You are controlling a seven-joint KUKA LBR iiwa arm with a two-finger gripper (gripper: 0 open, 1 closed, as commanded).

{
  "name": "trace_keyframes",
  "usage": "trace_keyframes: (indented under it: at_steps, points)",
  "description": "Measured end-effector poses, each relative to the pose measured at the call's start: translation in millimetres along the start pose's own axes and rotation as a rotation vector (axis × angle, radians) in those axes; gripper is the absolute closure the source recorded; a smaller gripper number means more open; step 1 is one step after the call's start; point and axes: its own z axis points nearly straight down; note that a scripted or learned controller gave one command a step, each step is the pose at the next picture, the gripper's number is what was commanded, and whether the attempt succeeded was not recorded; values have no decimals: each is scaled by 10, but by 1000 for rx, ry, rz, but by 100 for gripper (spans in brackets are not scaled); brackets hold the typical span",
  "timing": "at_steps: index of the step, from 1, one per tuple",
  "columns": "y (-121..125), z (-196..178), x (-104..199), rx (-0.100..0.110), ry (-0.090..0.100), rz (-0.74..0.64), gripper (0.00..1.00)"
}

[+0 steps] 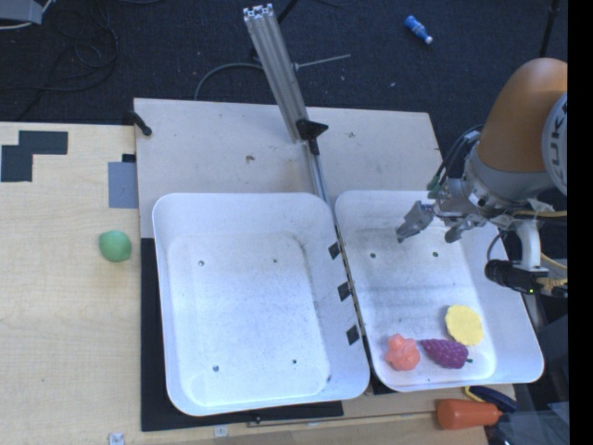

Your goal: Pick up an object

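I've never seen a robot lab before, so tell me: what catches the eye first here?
Probably the big grey arm with its orange band, reaching in from the right, its claw hanging over the right bin. Next, three bright toys clustered at that bin's near end: a yellow one, a purple one and a pinkish-orange one. A green ball sits alone on the wooden surface at left.

Fixed overhead cam, slanted down on both bins (246,213).

A green ball (115,246) lies on the wooden table (56,323), left of the bins. A blue item (418,30) lies on the dark floor (185,26) among cables.
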Motion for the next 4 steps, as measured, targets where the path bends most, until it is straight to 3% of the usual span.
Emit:
trace_keyframes:
  at_steps: [2, 3, 4]
  points:
    - [50, 1127, -27, 0, 0, 0, 0]
    - [56, 1004, -40, -4, -1, 3, 100]
    - [123, 465, -124, -7, -1, 2, 100]
